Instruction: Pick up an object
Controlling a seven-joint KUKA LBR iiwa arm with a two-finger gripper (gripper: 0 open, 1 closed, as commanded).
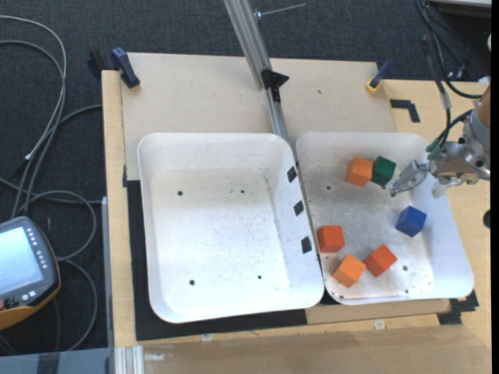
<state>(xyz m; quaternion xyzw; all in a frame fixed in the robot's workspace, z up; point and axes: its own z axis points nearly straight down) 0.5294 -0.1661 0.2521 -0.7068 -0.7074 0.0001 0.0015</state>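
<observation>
The tool [421, 182] hangs over the right side of the right bin [448, 287], reaching in from the edge. Its two fingers stand spread apart with nothing between them: one finger [405, 181] points down-left toward the blocks, the other sits nearer the bin's rim.

Just below the tool lies a blue block [411, 220], apart from the fingers. To the tool's left, close to the lower fingertip, a green block [383, 170] rests touching an orange block [359, 171] on its far side. Further down the bin floor, a red-orange block [330, 238] lies near the dividing wall, and in the near corner another orange block [349, 269] sits just beside a red-orange one [380, 259].

The left bin [156, 162] stands alongside, its speckled white floor bare of blocks. Both bins rest on the pale tabletop [195, 92], with a metal rail [245, 29] slanting across it. A handheld screen [19, 267] lies off to the far left among cables.
</observation>
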